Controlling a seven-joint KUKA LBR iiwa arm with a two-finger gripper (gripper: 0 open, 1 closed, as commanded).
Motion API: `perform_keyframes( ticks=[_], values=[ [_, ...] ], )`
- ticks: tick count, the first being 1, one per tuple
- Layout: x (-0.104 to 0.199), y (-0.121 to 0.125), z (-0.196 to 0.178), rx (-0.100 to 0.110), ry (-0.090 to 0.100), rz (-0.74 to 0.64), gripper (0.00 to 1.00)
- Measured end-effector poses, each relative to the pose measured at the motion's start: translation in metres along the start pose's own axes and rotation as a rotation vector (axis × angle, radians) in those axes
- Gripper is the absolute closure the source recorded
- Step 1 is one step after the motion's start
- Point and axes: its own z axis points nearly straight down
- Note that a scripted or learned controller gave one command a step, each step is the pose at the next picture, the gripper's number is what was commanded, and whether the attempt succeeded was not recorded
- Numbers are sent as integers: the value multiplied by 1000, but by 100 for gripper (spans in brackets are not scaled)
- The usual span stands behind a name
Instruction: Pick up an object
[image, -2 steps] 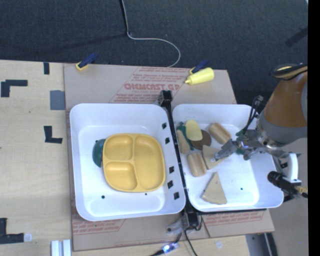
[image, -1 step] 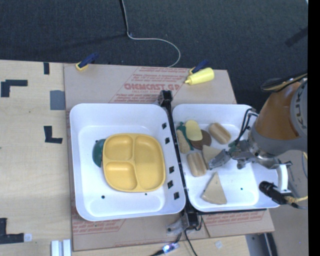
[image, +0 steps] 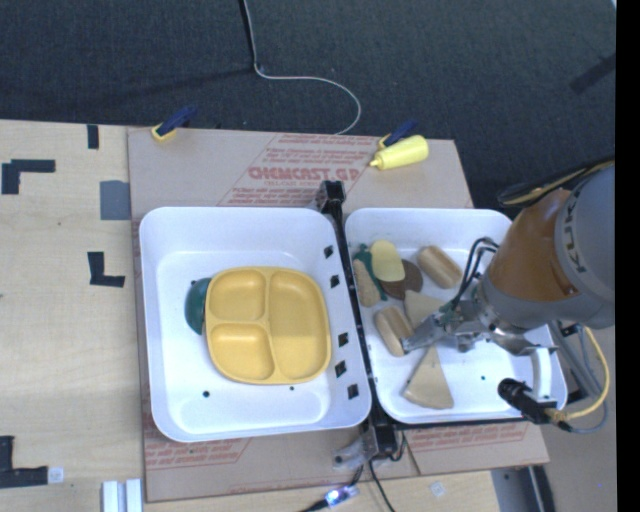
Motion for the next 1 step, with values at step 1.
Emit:
perform_keyframes(
  ticks=[1],
  values=[
    [1,0,-12,0,1,-1,100]
  ],
)
